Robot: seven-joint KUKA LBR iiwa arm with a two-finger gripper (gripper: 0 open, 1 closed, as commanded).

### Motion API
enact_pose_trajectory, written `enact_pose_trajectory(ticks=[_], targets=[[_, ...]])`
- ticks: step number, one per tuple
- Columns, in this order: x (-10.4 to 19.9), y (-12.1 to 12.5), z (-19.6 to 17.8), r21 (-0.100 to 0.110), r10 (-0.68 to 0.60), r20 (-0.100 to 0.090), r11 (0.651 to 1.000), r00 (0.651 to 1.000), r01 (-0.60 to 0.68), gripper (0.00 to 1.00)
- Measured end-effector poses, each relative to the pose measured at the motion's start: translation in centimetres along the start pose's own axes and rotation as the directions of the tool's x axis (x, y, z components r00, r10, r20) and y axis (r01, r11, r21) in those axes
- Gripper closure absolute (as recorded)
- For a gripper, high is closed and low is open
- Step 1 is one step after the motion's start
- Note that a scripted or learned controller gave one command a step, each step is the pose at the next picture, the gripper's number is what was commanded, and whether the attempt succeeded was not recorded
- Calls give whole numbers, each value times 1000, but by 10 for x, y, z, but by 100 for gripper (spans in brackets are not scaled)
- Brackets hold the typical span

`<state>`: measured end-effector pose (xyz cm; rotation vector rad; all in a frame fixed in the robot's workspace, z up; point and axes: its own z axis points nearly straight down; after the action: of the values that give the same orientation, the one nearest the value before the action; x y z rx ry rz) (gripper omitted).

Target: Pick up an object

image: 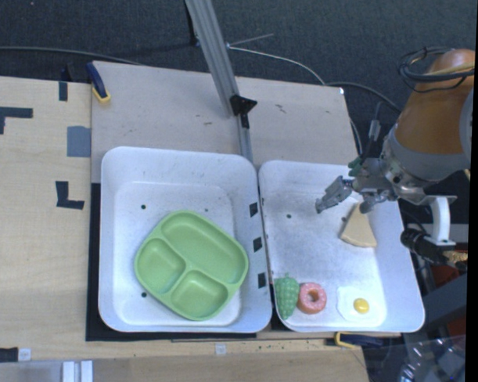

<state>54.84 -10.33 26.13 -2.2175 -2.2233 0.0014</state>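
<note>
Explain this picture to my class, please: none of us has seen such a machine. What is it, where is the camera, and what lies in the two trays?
One camera looks down at a slant on a bench with two white bins. The grey and orange shape at the right is a robot arm; its claw hangs over the right bin, holding nothing that I can see. That bin holds a tan wedge, a green toy, a pink doughnut and a fried egg. The left bin holds a green divided plate.

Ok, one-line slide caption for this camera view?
Gripper above the right bin, near a tan wedge; green divided plate sits in the left bin.
</note>
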Motion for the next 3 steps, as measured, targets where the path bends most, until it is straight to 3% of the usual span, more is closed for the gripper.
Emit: enact_pose_trajectory(ticks=[1, 3], targets=[[0, 0, 0, 0, 0, 0, 1000, 1000, 0, 0], [7, -15, 113, 6, 1, 0, 1000, 1000, -1, 0]])
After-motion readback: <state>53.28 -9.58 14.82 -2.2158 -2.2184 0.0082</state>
